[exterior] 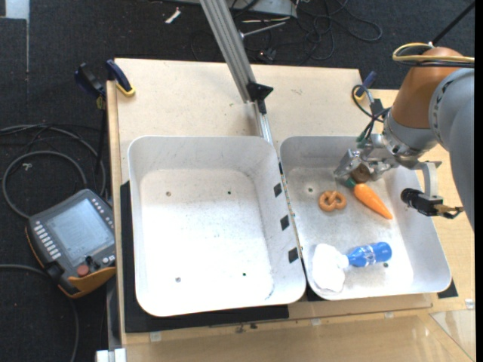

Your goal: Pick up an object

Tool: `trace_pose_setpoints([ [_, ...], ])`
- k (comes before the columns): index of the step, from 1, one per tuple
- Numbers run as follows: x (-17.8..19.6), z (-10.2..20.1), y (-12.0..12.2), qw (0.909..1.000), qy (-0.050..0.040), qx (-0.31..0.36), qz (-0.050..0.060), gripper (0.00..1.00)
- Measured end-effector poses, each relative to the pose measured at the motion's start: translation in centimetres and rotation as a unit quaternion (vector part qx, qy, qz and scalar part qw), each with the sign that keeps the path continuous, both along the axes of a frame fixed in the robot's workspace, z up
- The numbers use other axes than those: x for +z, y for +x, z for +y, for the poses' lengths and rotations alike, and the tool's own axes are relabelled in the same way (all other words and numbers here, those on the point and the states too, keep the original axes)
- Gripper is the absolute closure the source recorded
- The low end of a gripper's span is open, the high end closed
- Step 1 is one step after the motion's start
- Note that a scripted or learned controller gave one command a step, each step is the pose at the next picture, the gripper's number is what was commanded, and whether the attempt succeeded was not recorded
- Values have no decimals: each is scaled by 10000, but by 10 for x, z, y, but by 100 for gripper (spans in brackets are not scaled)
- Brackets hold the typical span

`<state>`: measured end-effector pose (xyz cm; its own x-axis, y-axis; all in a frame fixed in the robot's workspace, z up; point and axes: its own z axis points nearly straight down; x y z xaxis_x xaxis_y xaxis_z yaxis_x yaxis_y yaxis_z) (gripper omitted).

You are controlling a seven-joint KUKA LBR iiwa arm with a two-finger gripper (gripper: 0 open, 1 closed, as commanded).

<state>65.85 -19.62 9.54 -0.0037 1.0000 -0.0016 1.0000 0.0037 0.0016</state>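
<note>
The right bin (313,157) holds an orange carrot (373,200), a small brown pretzel (331,200), a blue bottle (368,254) lying on its side and a white crumpled piece (329,268) at the bottle's left end. My gripper (356,170) hangs low over the back of this bin, just above the carrot's upper end and to the upper right of the pretzel. A small brownish shape shows at the gripper's tip; what it is stays unclear. The arm's orange band (419,89) rises to the right.
The left bin (204,225) lies beside the right one, sharing a raised middle wall (283,202). A slanted aluminium rail (230,40) crosses the bench's back. A teach pendant (72,236) lies on the floor at left, and a clamp (113,78) grips the bench's back left corner.
</note>
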Motion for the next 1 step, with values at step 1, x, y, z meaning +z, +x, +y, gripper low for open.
trace_pose_setpoints([
  [1,11,0,1,10000,-5,4,-11,100],
])
